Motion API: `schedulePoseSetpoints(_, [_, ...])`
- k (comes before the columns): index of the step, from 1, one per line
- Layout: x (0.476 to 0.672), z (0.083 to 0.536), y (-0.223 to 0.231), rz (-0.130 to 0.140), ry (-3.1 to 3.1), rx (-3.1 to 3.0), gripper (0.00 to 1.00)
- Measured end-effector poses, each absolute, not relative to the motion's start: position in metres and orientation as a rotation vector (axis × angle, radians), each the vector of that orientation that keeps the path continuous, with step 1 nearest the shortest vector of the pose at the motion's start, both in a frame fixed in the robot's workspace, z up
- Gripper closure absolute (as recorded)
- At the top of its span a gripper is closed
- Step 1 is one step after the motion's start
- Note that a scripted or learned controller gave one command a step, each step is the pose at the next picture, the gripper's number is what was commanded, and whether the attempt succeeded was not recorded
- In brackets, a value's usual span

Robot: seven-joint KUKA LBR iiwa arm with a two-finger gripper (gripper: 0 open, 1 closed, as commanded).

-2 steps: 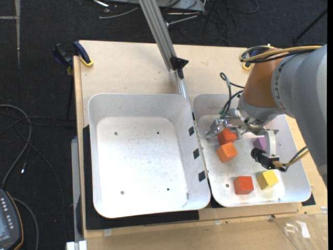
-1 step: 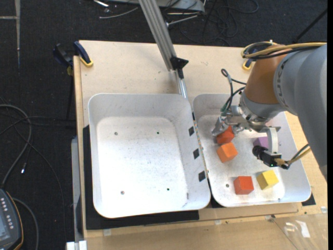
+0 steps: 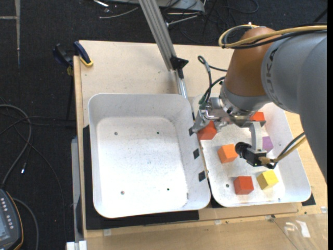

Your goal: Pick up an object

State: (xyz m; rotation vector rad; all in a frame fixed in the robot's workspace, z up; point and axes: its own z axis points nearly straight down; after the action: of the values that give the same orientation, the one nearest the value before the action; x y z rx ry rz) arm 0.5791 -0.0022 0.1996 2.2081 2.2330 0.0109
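Note:
My gripper (image 3: 204,124) hangs over the left edge of the right bin (image 3: 291,191), under the grey and orange wrist. A red-orange block (image 3: 208,133) sits right at the gripper's tip, partly covered by it; whether it is gripped or resting on the bin floor I cannot tell. Loose in the same bin lie an orange cube (image 3: 227,153), a red cube (image 3: 243,185), a yellow cube (image 3: 268,179) and a pale purple block (image 3: 267,142). Another orange-red piece (image 3: 257,117) peeks out beside the wrist.
The left bin (image 3: 104,108) stands alongside, its rim touching the right bin's. A slanted metal rail (image 3: 158,30) ends at a black clamp (image 3: 178,64) behind the bins. Cables (image 3: 260,158) dangle from the wrist over the cubes.

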Motion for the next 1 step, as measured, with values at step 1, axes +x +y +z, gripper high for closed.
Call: schedulePoseSetpoints(1, [0.6145, 0.2389, 0.0107, 0.007, 2.225, 2.212, 1.0])
